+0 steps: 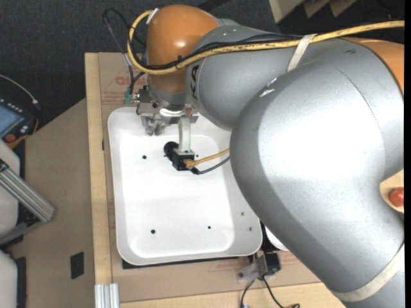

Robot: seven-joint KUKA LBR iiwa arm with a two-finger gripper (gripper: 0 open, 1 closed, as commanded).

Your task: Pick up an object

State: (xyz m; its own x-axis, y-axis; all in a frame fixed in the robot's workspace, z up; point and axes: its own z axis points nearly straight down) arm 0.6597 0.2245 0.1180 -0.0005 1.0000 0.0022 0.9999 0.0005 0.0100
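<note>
At the upper left corner of the left bin (pixel 173 204) as the camera sees it, the end effector (pixel 155 130) hangs low over the white floor, just inside the rear wall. It points straight down. Nothing shows gripped in it, and the view is too small and shadowed to tell whether it is wide or narrow. Above it sits the orange band (pixel 176 31), with yellow and black cables looped around it. The grey arm (pixel 308 108) comes in from the right and covers most of that side of the view. The left bin's floor is bare white with a few small dark dots (pixel 153 231) spread over it. A thin slice of the right bin (pixel 275 238) shows under the arm, beside the left bin's near right corner. An orange thing (pixel 396 196) peeks out at the right edge, next to the arm and well apart from the end effector. What it is and what it rests in cannot be told. Both bins sit on a tan worktop (pixel 96 172). A small black connector (pixel 271 262) with a cable lies on the worktop's near edge. Left of the worktop are a metal rail (pixel 26 191) and a screen (pixel 9 117), over dark floor (pixel 51 24).
</note>
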